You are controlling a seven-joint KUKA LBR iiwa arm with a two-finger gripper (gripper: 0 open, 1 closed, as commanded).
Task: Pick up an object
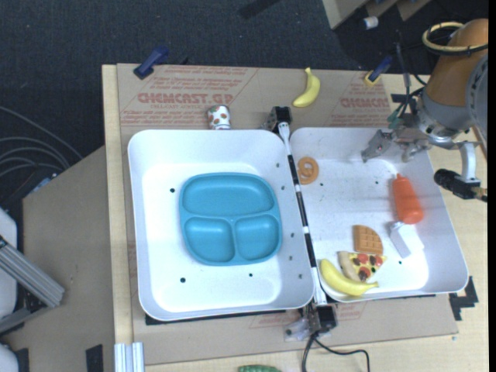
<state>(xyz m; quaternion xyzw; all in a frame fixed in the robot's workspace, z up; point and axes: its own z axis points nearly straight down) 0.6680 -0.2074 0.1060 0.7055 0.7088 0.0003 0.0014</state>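
Observation:
My gripper hangs over the far part of the right bin, at the end of the grey arm with its orange band. Its fingers are spread open with nothing between them. An orange carrot-like toy lies just in front of the gripper, apart from it. A small orange ring sits at the bin's far left. Along the near side lie a waffle, a pizza slice, a yellow banana and a small pale block.
The left bin holds a blue divided plate. On the board behind the bins lie a second banana, a small patterned cup and blue clips.

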